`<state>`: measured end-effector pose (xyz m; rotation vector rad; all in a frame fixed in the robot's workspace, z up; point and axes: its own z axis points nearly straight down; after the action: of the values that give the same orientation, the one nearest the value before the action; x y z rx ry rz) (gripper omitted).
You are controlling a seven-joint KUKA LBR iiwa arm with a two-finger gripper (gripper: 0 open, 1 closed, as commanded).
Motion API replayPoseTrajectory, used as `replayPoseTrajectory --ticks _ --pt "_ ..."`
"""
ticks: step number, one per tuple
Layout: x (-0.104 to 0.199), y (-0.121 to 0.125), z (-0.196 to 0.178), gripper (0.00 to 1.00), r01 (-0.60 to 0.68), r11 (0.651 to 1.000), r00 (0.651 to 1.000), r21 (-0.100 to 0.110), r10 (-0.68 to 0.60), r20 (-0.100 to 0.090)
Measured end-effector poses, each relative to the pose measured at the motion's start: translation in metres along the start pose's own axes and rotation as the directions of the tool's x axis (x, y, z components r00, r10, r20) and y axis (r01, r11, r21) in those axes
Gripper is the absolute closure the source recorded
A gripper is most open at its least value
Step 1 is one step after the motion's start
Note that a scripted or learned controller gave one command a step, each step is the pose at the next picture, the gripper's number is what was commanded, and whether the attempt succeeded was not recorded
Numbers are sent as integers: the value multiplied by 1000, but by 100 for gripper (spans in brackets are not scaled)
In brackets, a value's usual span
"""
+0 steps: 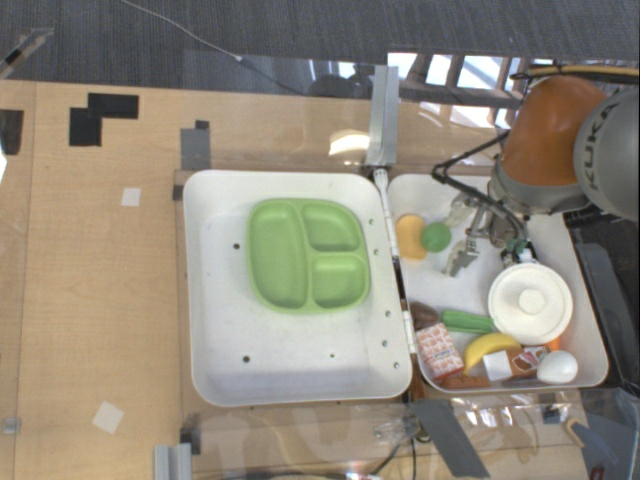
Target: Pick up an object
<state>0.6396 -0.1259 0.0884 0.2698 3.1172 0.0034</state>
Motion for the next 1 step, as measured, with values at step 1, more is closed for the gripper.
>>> replayPoseTrajectory --ticks 1 --pt "-8 -69 -120 0 335 942 942 7 -336 4"
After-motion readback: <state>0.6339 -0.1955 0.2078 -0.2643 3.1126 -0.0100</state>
